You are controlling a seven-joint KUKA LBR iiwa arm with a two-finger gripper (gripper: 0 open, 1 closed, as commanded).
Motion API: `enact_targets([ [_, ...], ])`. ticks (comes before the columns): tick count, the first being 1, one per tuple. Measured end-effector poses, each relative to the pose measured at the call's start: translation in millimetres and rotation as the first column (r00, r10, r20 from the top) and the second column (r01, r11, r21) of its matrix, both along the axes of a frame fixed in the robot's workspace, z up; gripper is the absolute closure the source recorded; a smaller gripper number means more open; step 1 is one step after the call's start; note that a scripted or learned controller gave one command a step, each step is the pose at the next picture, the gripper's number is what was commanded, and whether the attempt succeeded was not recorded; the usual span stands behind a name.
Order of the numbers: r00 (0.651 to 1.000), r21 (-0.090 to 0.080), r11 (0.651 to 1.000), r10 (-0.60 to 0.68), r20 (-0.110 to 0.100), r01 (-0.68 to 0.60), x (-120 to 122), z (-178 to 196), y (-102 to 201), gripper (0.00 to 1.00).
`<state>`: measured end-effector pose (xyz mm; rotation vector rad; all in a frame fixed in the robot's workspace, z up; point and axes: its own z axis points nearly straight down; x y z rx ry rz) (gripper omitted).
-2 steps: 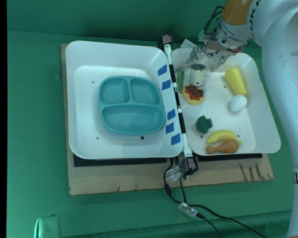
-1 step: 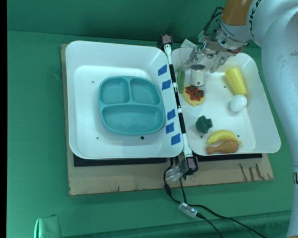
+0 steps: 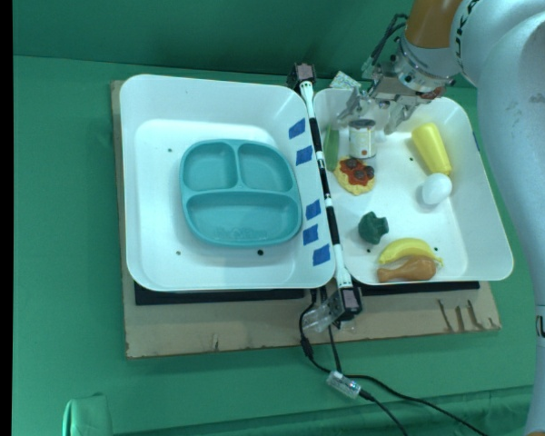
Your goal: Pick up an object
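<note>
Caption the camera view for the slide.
KUKA arm's pincer over a small white can in the right bin; teal divided plate in the left bin.

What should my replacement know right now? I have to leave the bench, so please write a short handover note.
Hand: low over the far end of the right bin, its fingers on either side of a small white canister; a grip is not confirmed.
Right bin also holds: pizza slice, yellow cone, white egg, dark green piece, banana, chicken drumstick.
Left bin: teal divided plate.
Done: nothing lifted.
Left: grip an object and raise it.
</note>
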<state>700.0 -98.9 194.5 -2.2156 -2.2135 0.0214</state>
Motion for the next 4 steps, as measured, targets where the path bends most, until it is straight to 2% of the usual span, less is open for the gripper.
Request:
enact_targets([
  [4,1.000,-0.002,1.000,-0.002,-0.004,0.002,-1.4,-4.0,-0.7,0.00],
])
